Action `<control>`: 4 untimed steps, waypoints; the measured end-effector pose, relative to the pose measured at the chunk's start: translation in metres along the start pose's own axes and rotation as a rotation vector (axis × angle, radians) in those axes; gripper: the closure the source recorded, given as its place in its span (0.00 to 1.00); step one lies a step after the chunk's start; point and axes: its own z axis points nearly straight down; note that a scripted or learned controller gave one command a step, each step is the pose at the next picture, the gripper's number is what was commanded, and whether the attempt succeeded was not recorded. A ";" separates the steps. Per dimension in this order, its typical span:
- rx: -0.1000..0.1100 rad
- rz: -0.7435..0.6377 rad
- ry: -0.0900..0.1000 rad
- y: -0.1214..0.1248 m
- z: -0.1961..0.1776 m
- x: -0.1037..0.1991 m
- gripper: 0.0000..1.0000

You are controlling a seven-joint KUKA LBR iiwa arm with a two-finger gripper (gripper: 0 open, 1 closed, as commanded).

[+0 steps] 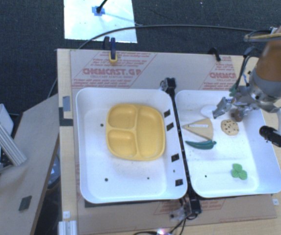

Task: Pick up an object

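My gripper (228,111) hangs over the back of the right bin (268,180), just above a round speckled cookie (229,127). Its fingers stand open with nothing between them. Left of the cookie lies a tan wedge-shaped slice (199,129), and a dark green pepper (200,144) lies in front of that slice. A small bright green leafy piece (238,172) rests near the bin's front right.
The left bin (93,180) holds a yellow divided plate (135,131). A ridge with black clips (177,141) separates the two bins. The arm's grey and orange body (275,62) leans in over the right bin's back corner, with a black cable (272,135) by the right rim.
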 end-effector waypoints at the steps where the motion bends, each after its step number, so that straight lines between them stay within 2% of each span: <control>1: -0.013 -0.002 -0.002 0.003 -0.008 0.000 0.00; 2: -0.011 -0.006 -0.001 0.012 0.049 0.004 0.00; 3: -0.010 0.000 -0.001 0.009 0.096 -0.004 0.00; 4: -0.017 -0.001 -0.001 0.012 0.102 -0.005 0.00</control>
